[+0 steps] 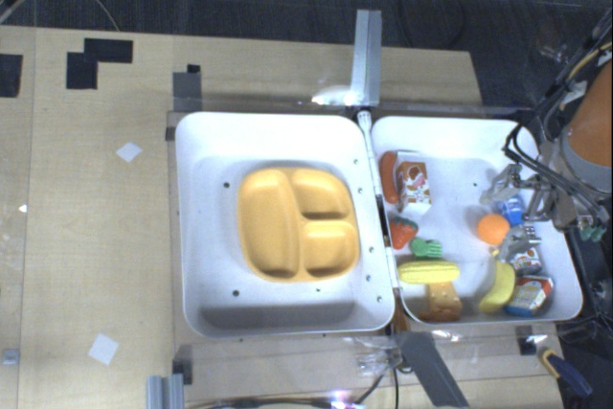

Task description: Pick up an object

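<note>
Gripper [514,206] hovers over the orange ball [492,228] in the right bin [460,137], approaching; finger state I cannot tell. Next: descend and close.

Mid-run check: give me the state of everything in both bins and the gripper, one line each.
Yellow divided tray: upright, flat in the left bin, compartments bare.
Red-and-white packet: lying near the right bin's left wall.
Orange ball: loose, beside the gripper.
Corn cob: lying on its side.
Banana: lying by the front wall.
Gripper: low in the right bin, among the toys; grasp unclear.
</note>
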Controlling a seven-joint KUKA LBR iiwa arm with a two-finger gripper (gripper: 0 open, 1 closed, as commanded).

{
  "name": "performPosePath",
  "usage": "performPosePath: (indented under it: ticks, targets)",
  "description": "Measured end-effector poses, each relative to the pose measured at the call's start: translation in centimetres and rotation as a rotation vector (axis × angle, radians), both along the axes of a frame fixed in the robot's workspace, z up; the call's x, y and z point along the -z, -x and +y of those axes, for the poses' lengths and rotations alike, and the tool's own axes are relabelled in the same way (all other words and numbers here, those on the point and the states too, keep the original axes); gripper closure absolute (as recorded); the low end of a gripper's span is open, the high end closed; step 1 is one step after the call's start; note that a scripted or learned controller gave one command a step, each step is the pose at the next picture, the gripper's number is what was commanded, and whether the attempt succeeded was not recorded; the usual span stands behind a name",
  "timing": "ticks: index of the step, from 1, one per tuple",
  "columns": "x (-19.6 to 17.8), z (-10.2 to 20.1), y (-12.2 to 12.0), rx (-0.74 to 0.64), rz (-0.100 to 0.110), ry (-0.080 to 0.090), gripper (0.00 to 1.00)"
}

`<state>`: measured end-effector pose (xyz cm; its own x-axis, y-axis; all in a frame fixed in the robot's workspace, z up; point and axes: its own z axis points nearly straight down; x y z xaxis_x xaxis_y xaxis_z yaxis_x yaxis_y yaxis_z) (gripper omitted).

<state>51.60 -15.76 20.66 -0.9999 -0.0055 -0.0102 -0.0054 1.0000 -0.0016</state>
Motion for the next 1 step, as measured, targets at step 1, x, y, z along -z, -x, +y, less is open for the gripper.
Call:
performPosePath:
  ticks: [1]
  targets:
    - [9.08,-4.84,0.73,-0.041,0.009,-0.002,0.0]
